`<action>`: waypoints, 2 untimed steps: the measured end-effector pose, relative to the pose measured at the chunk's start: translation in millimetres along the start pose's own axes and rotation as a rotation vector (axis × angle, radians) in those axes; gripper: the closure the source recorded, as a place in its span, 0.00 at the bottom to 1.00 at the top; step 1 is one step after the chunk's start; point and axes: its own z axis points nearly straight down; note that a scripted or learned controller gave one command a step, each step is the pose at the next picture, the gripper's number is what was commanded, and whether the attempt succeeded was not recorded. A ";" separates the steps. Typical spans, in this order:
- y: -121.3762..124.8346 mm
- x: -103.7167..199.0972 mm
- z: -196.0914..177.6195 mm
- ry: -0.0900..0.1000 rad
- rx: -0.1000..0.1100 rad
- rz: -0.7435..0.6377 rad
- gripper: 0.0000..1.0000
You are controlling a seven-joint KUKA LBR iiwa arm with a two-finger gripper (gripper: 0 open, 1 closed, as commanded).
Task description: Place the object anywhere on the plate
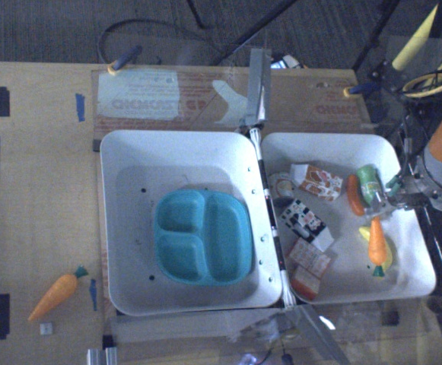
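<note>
Lowest in the frame, we see a toy carrot (53,296) lying on the tabletop (30,226) at lower left. Above it, the left bin (122,158) holds a teal divided plate (203,236). The right bin (414,268) holds small cartons and toy food, including a second carrot (376,245). At right, the gripper (384,204) hovers beside a green can (370,182), likely light, stiff and slippery; we would grasp across its middle. Whether the gripper is spread we cannot tell. Farthest, reversed cardboard lettering is unreadable.

Plate (204,236) lies in left bin (122,204) (toys (310,226) fill right bin (411,272)).
</note>
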 end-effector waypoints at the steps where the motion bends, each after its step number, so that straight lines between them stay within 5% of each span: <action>1: 33.8 70.4 0.5 -0.002 -0.001 -0.082 1.00; 2: 50.3 137.9 -17.5 -0.002 -0.002 -0.155 1.00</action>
